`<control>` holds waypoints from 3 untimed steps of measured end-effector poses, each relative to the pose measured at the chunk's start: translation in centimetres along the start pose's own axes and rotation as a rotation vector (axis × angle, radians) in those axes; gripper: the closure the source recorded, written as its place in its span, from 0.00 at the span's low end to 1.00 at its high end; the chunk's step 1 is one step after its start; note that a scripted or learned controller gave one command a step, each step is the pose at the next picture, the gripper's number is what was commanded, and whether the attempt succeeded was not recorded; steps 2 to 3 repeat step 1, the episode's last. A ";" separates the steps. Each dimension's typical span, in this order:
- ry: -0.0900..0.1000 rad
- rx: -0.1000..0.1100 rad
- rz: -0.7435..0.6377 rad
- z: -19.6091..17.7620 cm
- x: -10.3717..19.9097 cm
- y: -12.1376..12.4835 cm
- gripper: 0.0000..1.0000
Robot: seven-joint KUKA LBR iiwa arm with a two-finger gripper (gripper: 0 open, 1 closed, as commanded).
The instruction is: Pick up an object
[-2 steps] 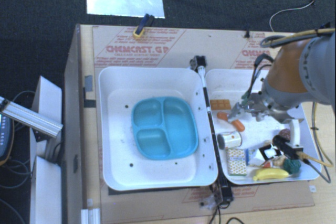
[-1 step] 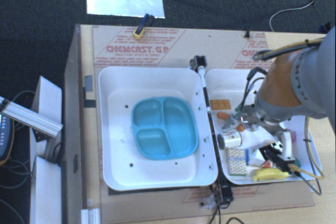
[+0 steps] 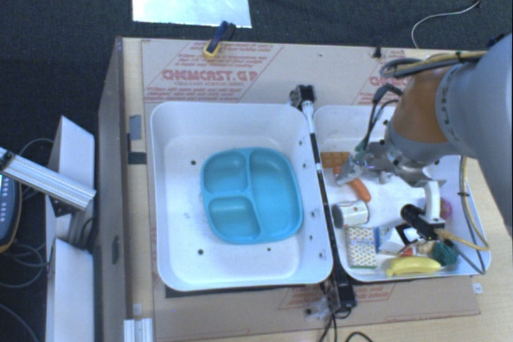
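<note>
My gripper [image 3: 353, 171] reaches down into the right bin [image 3: 341, 118], near its left wall. Just below its tip lies a small orange carrot-like piece [image 3: 361, 190], touching or nearly touching the tip. An orange-brown block [image 3: 334, 160] sits just left of the gripper, against the bin wall. Toward the front of the bin are a white cylinder with a dark end [image 3: 351, 213], a patterned box [image 3: 361, 245], a yellow banana [image 3: 412, 267], a green item [image 3: 446, 255] and a small pink item [image 3: 446, 208]. I see nothing lifted by the gripper.
The left bin [image 3: 172, 172] holds a blue divided plate [image 3: 250, 195] in its middle. A rail with a black clamp [image 3: 303, 97] runs between the bins. The grey arm with its orange band [image 3: 421, 112] covers the right bin's far right side.
</note>
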State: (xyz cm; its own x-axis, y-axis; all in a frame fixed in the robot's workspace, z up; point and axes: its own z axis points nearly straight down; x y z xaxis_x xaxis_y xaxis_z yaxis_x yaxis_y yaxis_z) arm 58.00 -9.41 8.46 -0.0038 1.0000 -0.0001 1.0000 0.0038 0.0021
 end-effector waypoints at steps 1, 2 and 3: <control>0.000 -0.001 -0.002 -1.1 0.0 0.1 1.00; 0.000 -0.001 -0.002 -1.1 0.0 0.1 1.00; 0.000 -0.001 -0.002 -1.1 0.0 0.1 1.00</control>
